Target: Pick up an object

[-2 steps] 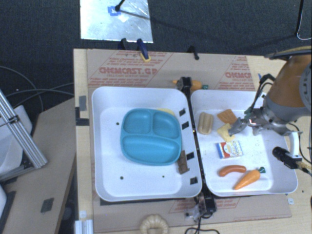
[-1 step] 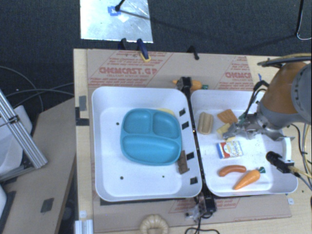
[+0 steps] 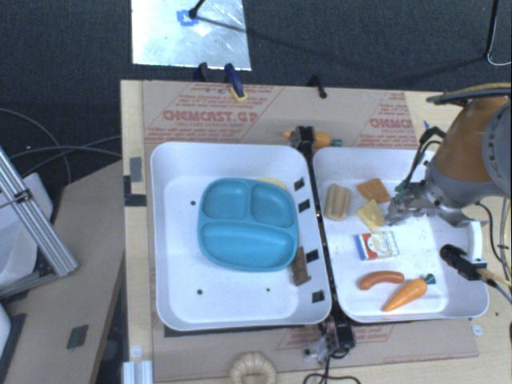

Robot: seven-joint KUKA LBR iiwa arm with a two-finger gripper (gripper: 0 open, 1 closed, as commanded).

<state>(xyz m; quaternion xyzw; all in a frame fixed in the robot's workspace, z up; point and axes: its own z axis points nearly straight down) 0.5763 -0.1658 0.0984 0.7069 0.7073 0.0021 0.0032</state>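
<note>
From my seat I see the grey arm with its orange band (image 3: 472, 146) reaching in from the right over the right-hand shallow white bin (image 3: 472, 298). Its two-finger gripper (image 3: 398, 209) sits low in that bin, right at the pale yellow wedge-shaped piece (image 3: 370, 214), but I cannot tell whether the jaws are spread, pressed together or pinching anything; the wrist blocks my look at them.

Crowding that spot: a tan, ridged bread-like block (image 3: 337, 202) lies to the left of the wedge, an orange-brown flat cracker-like piece (image 3: 373, 190) just behind it, and a small white box with red and blue print (image 3: 378, 245) just in front. Nearer the front wall lie a reddish-orange sausage-shaped toy (image 3: 381, 279) and an orange toy carrot with a green tip (image 3: 406, 292), side by side. A black part (image 3: 458, 262) of the arm hangs over the bin's right side.

The left-hand white bin (image 3: 172, 294) carries a blue plastic divided plate (image 3: 247, 222), with a small brown object (image 3: 300, 268) at its front right edge. Both bins rest on a cardboard sheet (image 3: 208, 110) on the bench (image 3: 80, 238).
</note>
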